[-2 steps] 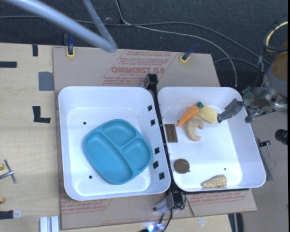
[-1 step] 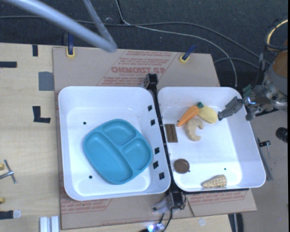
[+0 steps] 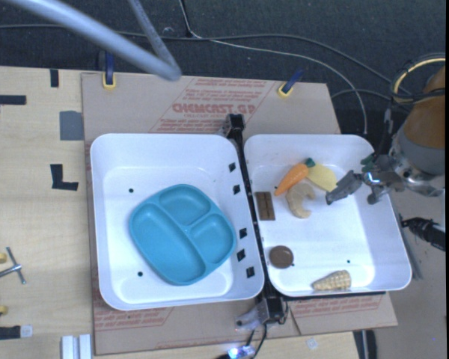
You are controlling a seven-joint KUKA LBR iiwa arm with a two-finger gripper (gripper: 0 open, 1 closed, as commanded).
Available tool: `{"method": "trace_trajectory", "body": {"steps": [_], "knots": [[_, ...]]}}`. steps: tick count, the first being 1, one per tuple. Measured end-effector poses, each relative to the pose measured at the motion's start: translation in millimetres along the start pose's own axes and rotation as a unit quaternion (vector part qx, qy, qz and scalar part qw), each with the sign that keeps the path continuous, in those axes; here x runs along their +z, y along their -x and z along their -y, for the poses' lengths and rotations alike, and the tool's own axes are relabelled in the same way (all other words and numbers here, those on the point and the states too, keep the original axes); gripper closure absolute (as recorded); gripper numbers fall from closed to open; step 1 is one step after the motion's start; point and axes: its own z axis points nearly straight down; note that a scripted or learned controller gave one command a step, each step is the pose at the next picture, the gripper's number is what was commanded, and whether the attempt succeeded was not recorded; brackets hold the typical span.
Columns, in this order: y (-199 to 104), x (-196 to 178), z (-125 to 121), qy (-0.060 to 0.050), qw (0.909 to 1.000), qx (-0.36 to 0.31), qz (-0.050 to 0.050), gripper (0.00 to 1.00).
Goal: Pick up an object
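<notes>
In the right bin (image 3: 374,271) lie an orange carrot (image 3: 292,178), a pale yellow piece (image 3: 322,176) touching it, and a beige curved piece (image 3: 301,200) just below them. Nearer the divider rests a brown rectangular block (image 3: 264,206). A brown round piece (image 3: 281,256) and a tan ribbed corn cob (image 3: 332,280) sit toward the front. My gripper (image 3: 353,197) hangs over the bin's right side, just right of the yellow piece, open, with nothing between its fingers. One dark finger (image 3: 343,189) slants toward the beige piece.
The left bin (image 3: 105,163) holds a blue divided plate (image 3: 181,232). Black clips line the divider (image 3: 243,200) between the bins. Cables run across the dark bench behind, and a grey pole (image 3: 82,21) crosses the top left.
</notes>
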Motion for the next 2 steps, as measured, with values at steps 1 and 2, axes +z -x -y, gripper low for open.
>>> {"method": "trace_trajectory", "body": {"steps": [1, 2], "knots": [[-8, 52, -7, 0.001, 1.0000, -0.001, 0.000, 0.00], [-9, 97, -10, 0.001, 1.0000, -0.001, 0.000, 0.00]]}}
